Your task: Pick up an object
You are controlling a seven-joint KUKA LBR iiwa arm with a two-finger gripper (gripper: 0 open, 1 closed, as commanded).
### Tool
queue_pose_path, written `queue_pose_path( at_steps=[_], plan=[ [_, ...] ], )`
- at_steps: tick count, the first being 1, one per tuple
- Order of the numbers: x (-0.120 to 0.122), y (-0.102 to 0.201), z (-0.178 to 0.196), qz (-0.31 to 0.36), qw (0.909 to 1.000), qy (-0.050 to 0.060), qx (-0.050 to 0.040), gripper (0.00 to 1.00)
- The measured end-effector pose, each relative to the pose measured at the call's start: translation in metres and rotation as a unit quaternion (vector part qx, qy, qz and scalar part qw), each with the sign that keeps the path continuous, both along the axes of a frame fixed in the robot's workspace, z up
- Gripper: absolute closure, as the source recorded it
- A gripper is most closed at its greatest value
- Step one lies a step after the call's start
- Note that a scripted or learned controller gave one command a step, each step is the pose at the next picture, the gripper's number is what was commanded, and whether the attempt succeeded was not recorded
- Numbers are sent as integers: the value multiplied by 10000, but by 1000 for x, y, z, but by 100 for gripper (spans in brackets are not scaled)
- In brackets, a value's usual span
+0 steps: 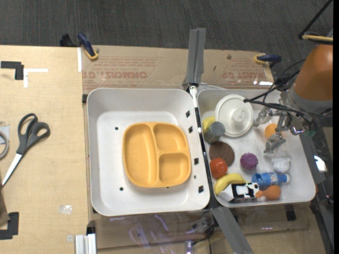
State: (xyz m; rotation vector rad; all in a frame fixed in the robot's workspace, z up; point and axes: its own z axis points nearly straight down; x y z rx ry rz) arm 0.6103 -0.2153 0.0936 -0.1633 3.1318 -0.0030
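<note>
My gripper (273,128) hangs low over the right part of the right bin (309,184), below the arm's orange band (318,73). A small orange ball (271,130) lies right at the gripper's tip, and I cannot tell whether it is gripped. Around it in this bin are a white bowl (235,115), a purple ball (249,161), a crumpled white piece (281,164), a blue bottle (270,179), a banana (229,181), a red tomato (219,167), a brown disc (221,152) and a grey can (214,133).
The left bin (100,142) holds a yellow divided plate (157,154). A black-and-white toy (242,191) and an orange carrot-like piece (271,193) lie at the right bin's front edge. Scissors (26,136) rest on the wooden bench at the left.
</note>
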Motion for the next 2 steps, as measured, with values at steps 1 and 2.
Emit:
queue_pose_path(
  at_steps=[1,2],
  plan=[
    [-67,7,-1,-114,9999,8,2,0],
    [-113,80,5,-258,9996,-130,-11,0]
  ],
)
